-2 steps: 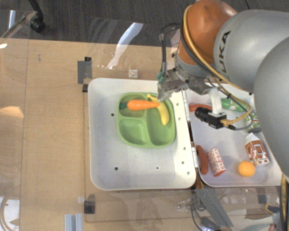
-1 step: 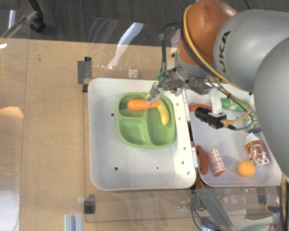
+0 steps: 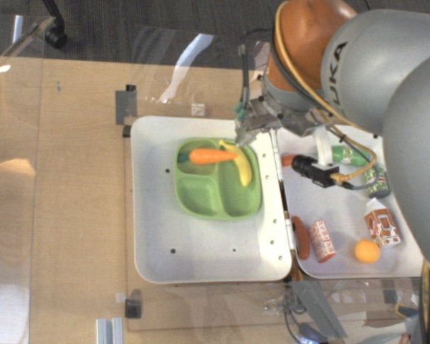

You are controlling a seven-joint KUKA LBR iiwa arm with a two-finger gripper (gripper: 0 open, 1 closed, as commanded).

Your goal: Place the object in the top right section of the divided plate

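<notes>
Table [image 3: 57,192] with two white bins, read from its left edge to its right. The left bin [image 3: 201,256] carries the green divided plate [image 3: 215,199], set toward the bin's far-right corner. An orange carrot [image 3: 209,156] lies across the plate's far sections, and a yellow banana [image 3: 242,167] lies in the far-right section along the plate's right rim, its upper end touching or just beside the carrot's tip. The end effector [image 3: 249,129] hangs just beyond the plate's far-right corner, near the banana's upper end; whether it is spread or pressed together cannot be told, and nothing is seen between its tips. The right bin [image 3: 330,267] holds a sausage [image 3: 299,236], a small red carton [image 3: 322,239], an orange ball [image 3: 367,251], a second carton [image 3: 381,224] and a green bottle [image 3: 344,155] (partly hidden by the arm [image 3: 373,63]). Judged from this layout, the banana appears to rest in the target section, so the step in hand is a clean release and withdrawal: rise straight up, away from the plate rim, without brushing the banana's end or nudging the carrot, and clear the wall between the bins before swinging right.
</notes>
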